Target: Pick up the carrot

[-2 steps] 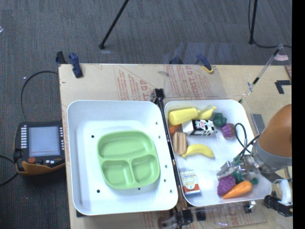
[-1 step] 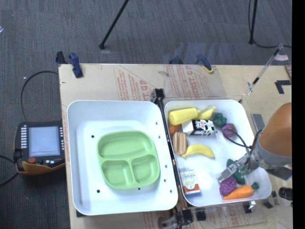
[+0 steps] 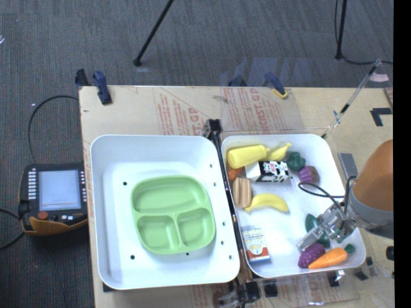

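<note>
Arm: the grey arm with its orange band (image 3: 385, 172) is reaching in from 3 o'clock and is hanging over the lower right part of the right bin (image 3: 292, 271).
Gripper: the gripper (image 3: 319, 234) is hovering low over the bin floor; I cannot tell how it is set, as metal and shadow are blurring together there.
Carrot: the carrot (image 3: 329, 256) is lying on its side in the right bin's 5 o'clock corner, its tip pointing toward 8 o'clock, just below the gripper. It is not sitting within the gripper.
Neighbours: a purple bunch of grapes (image 3: 311, 255) is lying just beside the carrot at its 9 o'clock. A dark green item (image 3: 313, 222) is sitting partly under the gripper.
Other contents: a banana (image 3: 267, 202) is resting mid-bin, a yellow bottle (image 3: 246, 155) at 11 o'clock, a cow-print carton (image 3: 275, 170) beside it, a small orange box (image 3: 256, 243) at 7 o'clock.
Left bin: the left bin (image 3: 109, 165) is holding a green divided tray (image 3: 172, 213).
</note>
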{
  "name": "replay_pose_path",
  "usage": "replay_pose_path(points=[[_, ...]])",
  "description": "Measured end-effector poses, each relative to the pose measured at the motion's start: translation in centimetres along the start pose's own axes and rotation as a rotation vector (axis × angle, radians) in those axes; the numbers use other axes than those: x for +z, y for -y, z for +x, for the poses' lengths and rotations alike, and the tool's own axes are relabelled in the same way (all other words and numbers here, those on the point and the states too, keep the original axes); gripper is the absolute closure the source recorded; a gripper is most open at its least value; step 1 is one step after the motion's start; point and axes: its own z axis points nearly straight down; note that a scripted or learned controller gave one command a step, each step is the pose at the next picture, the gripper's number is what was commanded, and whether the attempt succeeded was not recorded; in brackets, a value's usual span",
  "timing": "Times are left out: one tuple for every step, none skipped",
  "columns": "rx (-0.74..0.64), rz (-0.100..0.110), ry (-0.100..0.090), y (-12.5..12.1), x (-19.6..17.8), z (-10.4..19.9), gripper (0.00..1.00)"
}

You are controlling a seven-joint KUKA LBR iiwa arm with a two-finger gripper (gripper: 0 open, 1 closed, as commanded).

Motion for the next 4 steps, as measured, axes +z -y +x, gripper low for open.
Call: replay_pose_path(points=[[-0.479,-0.015,0.021,-0.7,-0.5,-0.4,0.00],[0.028,0.001,-0.002,-0.6,-2.1,-0.8,0.00],[-0.280,0.001,-0.005,-1.3,0.1,1.9,0.00],[-0.476,-0.001,-0.001,0.1,0.0,0.0,0.00]])
